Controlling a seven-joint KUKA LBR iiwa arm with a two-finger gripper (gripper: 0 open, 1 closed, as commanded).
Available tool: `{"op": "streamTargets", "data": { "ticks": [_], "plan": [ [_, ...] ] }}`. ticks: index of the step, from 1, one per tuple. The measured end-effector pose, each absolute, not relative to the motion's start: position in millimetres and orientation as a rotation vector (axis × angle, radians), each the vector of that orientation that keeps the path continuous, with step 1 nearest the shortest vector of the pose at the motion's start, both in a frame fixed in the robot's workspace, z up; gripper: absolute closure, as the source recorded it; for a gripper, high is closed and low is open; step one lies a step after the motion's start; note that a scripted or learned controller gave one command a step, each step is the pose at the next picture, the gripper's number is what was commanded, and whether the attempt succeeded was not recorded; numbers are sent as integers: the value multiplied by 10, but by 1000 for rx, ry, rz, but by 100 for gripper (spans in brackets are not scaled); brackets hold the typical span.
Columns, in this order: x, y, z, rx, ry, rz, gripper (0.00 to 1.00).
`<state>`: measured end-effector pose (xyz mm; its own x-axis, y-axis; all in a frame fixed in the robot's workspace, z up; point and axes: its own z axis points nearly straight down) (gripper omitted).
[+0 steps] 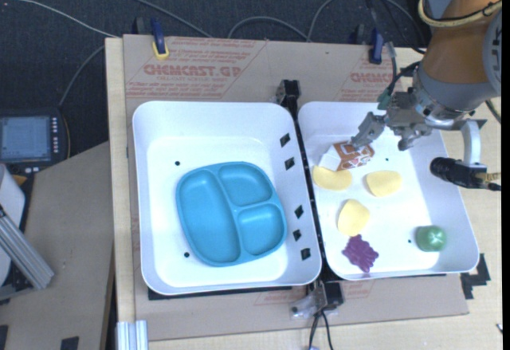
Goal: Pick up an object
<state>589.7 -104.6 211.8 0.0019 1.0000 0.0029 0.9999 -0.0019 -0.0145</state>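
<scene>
Pick not done yet: gripper (388, 130) hangs w/ jaws spread wide, nothing between them, over the far part of the right bin (454, 205), just beside the orange-and-white packet (351, 155); grasp & lift still left.

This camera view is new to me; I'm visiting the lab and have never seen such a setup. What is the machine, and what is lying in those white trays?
You are looking down at a slant from one fixed camera above a bench. The grey and orange shape at the right is a robot arm; its gripper, a two-finger claw, hangs over the right bin. Its fingers look spread, and one tip is right at a small orange and white packet, but nothing is clearly gripped. That bin also holds three pale yellow pieces, a purple piece and a green ball. The left bin holds a blue divided plate.
</scene>
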Motion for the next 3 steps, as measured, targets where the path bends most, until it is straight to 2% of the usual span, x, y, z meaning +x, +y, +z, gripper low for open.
{"op": "streamTargets", "data": {
  "ticks": [1, 3],
  "plan": [
    [5925, -1044, 2185, -2219, -2221, 0, 0],
    [5863, -963, 1066, -2216, -2215, 7, 0]
  ]
}}
